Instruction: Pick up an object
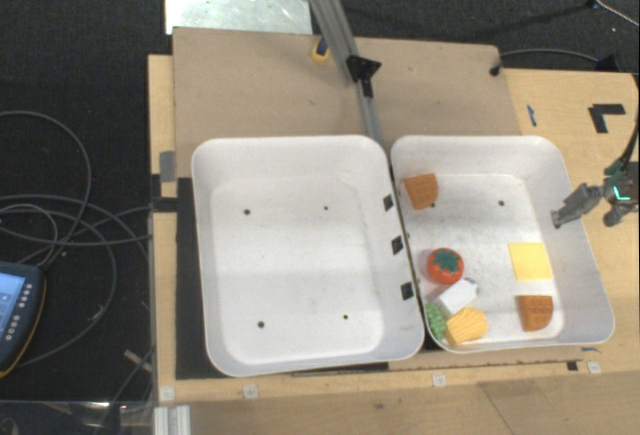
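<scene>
The claw shows at the right edge of the camera view, hanging over the right rim of the right bin, with a small green light just behind it. It is small and partly cut off here, so I cannot tell how it stands, and nothing shows in its grip.

Nearest to it inside the right bin lies a flat yellow square block, close to the right wall. Just below that block sits an orange block, near the bin's lower right corner. Toward the bin's middle rests a red tomato-like toy with a green top. Just under it lies a small white piece, and below that a yellow ridged piece lies beside a green item at the bin's lower left corner; these three crowd together, touching or nearly so. Another orange block sits apart, in the upper left part of the bin.

The left bin adjoins the right one along a shared edge marked by black clips. Both bins rest on the table, a brown board. A grey pole slants across the table's top toward the bins' joint. On the dark floor at left lie looping cables and a handheld pendant.
</scene>
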You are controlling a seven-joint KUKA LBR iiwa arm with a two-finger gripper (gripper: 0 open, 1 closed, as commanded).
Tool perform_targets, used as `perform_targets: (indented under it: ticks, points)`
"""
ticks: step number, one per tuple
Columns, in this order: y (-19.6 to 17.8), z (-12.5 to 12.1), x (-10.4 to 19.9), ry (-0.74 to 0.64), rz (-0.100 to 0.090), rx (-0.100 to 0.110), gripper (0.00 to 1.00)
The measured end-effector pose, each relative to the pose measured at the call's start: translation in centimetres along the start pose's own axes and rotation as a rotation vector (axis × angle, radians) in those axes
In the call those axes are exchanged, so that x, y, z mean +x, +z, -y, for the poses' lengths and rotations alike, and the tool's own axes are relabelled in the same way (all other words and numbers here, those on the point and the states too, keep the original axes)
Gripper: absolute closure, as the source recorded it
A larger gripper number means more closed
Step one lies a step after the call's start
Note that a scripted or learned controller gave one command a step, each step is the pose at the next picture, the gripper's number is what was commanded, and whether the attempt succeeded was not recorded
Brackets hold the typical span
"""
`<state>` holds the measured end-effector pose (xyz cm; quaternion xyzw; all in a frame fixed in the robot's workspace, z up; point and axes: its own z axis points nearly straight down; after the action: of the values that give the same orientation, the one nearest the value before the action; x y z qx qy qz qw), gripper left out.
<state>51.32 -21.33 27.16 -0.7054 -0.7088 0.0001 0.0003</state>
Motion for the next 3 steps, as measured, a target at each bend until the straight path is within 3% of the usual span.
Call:
perform_targets:
  ticks: [1,3]
  points:
    - [-0.1,-0.1,0.0,0.000,0.001,-0.003,0.00]
    - [12.2,0.8,-0.2,0.004,-0.001,0.004,0.00]
